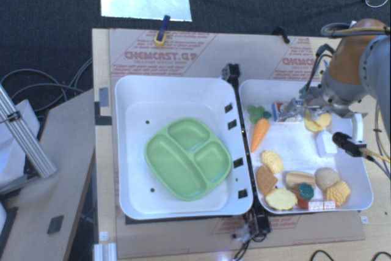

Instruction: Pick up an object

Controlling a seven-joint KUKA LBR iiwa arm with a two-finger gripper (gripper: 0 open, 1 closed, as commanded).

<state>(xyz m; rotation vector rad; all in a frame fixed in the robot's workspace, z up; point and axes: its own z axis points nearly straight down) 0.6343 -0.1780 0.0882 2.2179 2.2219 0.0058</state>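
My gripper [292,110] is low over the back of the right bin [360,192], below the grey arm [351,73] with its orange band. Just left of it lies a small red and blue item [278,112]. An orange carrot [259,134] with a green top [256,113] lies at the bin's left wall. A pale yellow piece [317,123] and a white block [325,143] lie to the right of the gripper. Nothing is visibly held.
Several toy foods crowd the right bin's front: a yellow waffle [272,162], a brown biscuit [266,180], a yellow slice [280,199], a hot dog [300,178] and a corn piece [338,193]. The left bin [140,95] holds a green divided plate [187,158].
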